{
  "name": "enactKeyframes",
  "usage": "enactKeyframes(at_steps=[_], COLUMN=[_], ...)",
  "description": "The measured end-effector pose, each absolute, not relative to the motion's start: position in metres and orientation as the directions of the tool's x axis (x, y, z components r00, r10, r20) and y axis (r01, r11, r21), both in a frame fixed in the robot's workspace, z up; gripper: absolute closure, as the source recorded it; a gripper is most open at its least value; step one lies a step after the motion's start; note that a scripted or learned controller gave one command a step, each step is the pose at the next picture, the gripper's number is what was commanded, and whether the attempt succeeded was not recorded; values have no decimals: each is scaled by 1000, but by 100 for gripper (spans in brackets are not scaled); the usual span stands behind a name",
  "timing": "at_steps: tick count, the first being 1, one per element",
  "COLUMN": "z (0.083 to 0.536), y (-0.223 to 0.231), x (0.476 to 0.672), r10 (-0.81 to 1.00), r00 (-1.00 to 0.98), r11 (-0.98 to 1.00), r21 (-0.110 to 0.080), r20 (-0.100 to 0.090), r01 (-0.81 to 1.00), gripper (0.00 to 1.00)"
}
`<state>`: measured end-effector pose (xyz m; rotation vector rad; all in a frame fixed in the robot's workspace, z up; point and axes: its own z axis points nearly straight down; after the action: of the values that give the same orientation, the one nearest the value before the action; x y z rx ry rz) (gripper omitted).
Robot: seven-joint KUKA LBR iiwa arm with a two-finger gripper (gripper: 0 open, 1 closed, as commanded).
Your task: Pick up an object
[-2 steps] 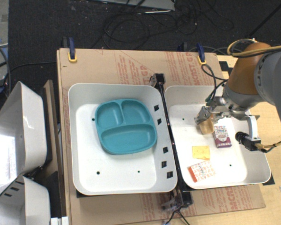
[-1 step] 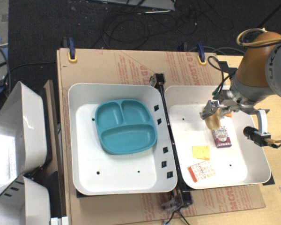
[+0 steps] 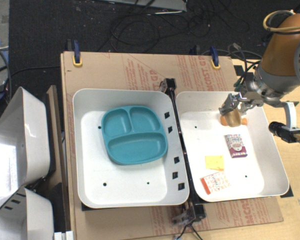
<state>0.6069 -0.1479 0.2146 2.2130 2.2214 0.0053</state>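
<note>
Pincer hangs over the right bin's far end, just above a small tan object, its grip state impossible to tell.

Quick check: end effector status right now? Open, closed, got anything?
End effector: low over the back of the right bin, right above a small tan object; open or closed cannot be told, and no grasp is visible.
</note>
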Motion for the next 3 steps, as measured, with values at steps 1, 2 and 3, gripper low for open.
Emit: enactKeyframes(at_steps=[1, 2, 3], z=[258, 264, 251], y=[-152, -101, -52], x=[608, 600, 595], r10=[1000, 1000, 1000], r00=[-3, -7, -8], r11=[3, 7, 8], r21=[5, -1, -2], r20=[-2, 1, 1], r01=[1000, 1000, 1000], gripper=[100, 100, 100])
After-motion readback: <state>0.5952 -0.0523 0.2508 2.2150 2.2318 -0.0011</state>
